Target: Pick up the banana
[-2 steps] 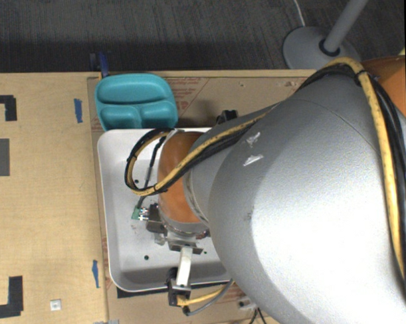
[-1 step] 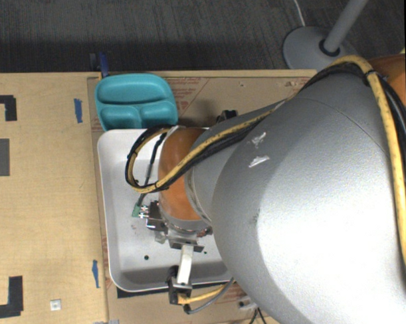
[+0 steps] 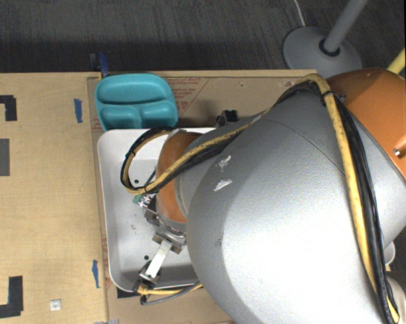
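The arm [image 3: 284, 215] fills the right and centre of the frame as a broad, rounded grey shell with a smooth, dull sheen. An orange band [image 3: 381, 112] shows at the upper right, and another orange ring [image 3: 169, 186] sits left of centre, above the wrist. A yellow and black cable [image 3: 342, 146] runs over the grey shell and loops out at centre left. Below the ring are metal wrist fittings and a small white piece [image 3: 156, 258], lower left of centre.

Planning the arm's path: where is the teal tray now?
Upper left of the camera view, the teal tray sits at the white bin's far rim.
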Motion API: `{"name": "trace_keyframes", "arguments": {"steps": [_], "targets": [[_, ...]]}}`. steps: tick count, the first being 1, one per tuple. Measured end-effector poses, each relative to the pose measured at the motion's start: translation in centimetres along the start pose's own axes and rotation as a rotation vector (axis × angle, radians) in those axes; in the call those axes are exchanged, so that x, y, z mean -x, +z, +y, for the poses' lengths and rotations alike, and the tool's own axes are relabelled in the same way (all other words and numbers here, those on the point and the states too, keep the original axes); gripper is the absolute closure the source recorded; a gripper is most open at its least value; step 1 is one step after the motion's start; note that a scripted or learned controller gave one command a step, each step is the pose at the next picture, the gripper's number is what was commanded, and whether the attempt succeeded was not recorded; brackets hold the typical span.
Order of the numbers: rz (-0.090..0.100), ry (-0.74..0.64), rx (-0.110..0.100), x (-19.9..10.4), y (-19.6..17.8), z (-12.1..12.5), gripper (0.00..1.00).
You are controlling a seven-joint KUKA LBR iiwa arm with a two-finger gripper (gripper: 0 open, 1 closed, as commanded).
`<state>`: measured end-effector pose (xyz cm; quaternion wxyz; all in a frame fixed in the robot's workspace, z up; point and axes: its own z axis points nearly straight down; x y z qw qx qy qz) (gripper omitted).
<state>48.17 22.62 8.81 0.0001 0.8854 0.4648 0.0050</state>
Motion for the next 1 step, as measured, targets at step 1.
{"name": "trace_keyframes", "arguments": {"steps": [1], "targets": [[-0.001,-0.001,-0.001,-0.03,-0.96,-0.02,1.00]]}}
